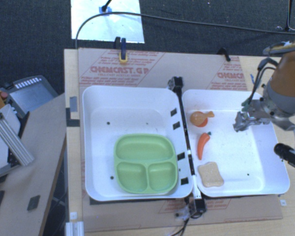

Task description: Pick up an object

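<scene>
Carrot (202,145) lies lengthwise up-down, green tip toward the far side; tool (241,122) grip unclear.

Bins (137,100): white plastic, smooth, slight gloss. Green tray (145,163): matt plastic. Carrot (203,144) & orange scoop (200,118): shiny plastic. Bread slice (210,175): matt, rough-ish. Surface (152,68): printed cardboard, matt. Gripper (241,122): bare metal, dull sheen.

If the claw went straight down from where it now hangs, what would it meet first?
Probably the bare floor of the right bin. The claw hangs right of the orange scoop and the carrot, apart from both, though depth is hard to judge from this slant.
</scene>
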### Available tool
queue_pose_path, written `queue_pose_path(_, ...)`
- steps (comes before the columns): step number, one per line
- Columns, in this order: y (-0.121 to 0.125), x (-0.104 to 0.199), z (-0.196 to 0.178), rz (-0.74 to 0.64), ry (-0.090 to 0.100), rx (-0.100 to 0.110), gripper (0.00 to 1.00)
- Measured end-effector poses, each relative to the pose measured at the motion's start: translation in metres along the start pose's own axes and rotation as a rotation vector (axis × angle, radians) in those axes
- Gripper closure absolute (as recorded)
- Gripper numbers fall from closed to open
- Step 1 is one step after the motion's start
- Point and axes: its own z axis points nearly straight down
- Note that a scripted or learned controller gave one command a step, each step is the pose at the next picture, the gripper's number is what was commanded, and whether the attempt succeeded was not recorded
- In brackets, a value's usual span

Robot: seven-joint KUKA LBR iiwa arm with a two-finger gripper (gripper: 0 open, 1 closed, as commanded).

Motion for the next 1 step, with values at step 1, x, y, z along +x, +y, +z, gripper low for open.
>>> queue_pose_path(1,0.0047,0.0482,-0.0053,0.000,0.001,0.001,1.00)
